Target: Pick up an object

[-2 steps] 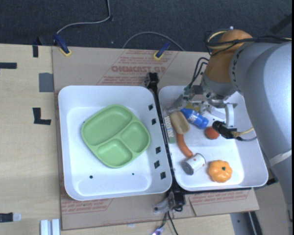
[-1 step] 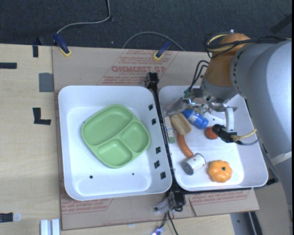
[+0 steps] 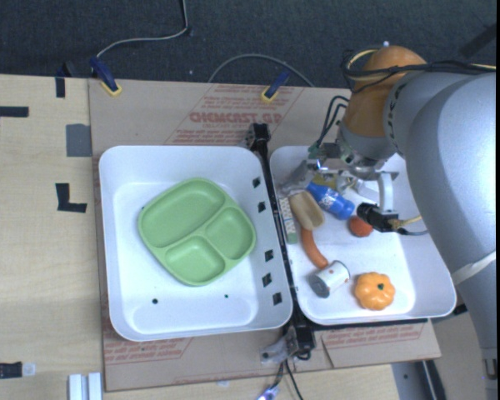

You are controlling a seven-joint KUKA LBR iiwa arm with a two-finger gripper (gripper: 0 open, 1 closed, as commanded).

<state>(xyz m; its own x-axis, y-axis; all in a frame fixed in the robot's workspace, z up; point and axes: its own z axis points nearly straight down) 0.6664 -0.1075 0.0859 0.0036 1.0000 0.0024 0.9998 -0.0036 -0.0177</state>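
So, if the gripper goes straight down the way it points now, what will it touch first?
Most likely the blue plastic bottle, lying just below the gripper in the right white bin. The tan bread-shaped piece lies beside it. Depth is unclear from this slanted view, so it may miss.

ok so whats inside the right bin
In the right bin: a blue bottle, a tan bread-like piece, an orange carrot-like stick, a small white and grey cup, a little orange pumpkin and a small red item. The arm covers the bin's far right corner.
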